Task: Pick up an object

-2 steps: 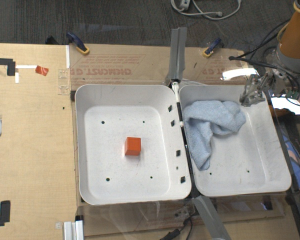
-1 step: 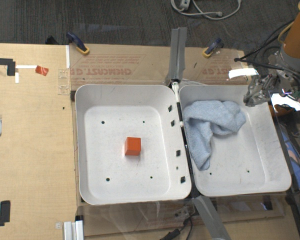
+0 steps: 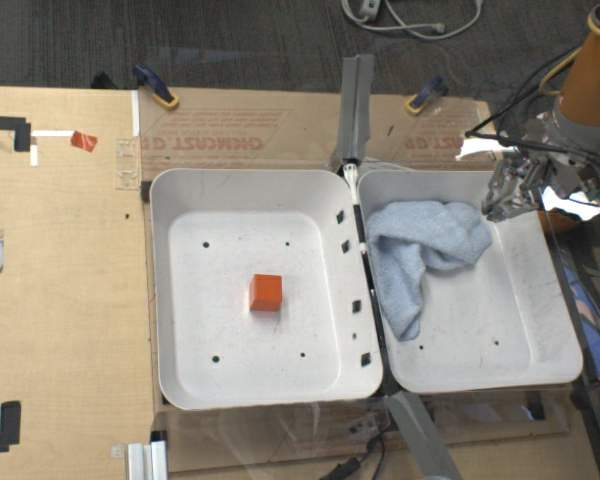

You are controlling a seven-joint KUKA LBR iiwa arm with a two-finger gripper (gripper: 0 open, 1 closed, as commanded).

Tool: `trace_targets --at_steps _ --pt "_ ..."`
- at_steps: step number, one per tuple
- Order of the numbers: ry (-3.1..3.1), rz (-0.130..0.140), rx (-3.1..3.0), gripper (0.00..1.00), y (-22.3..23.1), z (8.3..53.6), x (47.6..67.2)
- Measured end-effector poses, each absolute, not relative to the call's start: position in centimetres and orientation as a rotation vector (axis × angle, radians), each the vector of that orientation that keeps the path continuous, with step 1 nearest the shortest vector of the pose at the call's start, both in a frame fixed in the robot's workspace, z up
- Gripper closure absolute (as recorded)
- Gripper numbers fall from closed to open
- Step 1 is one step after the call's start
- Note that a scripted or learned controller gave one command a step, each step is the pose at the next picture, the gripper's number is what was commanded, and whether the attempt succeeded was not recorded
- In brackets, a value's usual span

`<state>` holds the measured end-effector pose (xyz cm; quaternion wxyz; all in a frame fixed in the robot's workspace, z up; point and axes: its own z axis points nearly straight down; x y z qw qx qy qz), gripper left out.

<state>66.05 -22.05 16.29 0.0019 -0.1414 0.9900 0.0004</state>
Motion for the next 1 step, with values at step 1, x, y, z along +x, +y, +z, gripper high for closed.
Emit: trace_targets --at_steps 1 --pt "3.033 -0.001 -0.792 1.00 -21.30 20.36 65.82"
